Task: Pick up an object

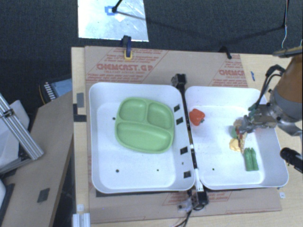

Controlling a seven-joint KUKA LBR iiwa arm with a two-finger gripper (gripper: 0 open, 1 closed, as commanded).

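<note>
In the right bin [222, 174] lie a red pepper-like toy [197, 116] near its left wall, a small yellow object [235, 144] and a green object [251, 159] toward the right. My gripper [241, 128] hangs low over the right part of that bin, just above the yellow object. A small reddish bit shows at its tip, too small to make out. The arm comes in from the right edge.
The left bin [106, 174] holds a green divided plate [144, 125]. A black divider [185, 131] runs between the bins. Cardboard [156, 63] lies under both bins. A metal frame [19, 131] stands at the left.
</note>
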